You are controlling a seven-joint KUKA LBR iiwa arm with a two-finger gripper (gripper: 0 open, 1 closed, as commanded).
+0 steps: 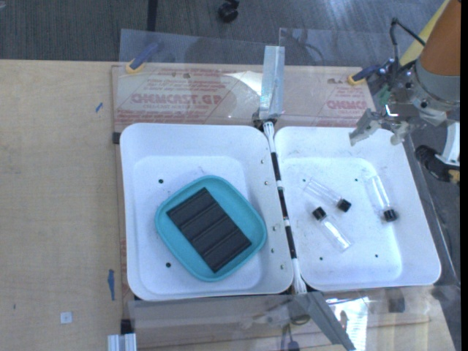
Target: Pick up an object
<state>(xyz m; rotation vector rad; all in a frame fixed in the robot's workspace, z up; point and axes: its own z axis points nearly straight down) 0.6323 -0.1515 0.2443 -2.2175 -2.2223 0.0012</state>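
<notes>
You have the hand [380, 128] at the far right of the counter [51, 196], poised over the far rim of the right bin [417, 265], near that bin's far right corner. Its two fingers are spread wide apart and nothing sits between them.

In the right bin you can see three small clear vials with black caps, all lying on their sides on the bin floor. One vial [322, 191] lies near the middle of the bin, its black cap toward the right edge of the counter. A second vial [330, 227] lies just beside it on the near side, its cap pointing toward the left bin. The third vial [380, 196] lies closer to the bin's right wall, with its cap at the near end. All three rest apart from the hand, toward the near side of it.

In the left bin [142, 152] you have a teal tray [172, 251] with rounded corners, turned at an angle. A dark ribbed block [208, 229] lies on it, roughly in its middle.
</notes>
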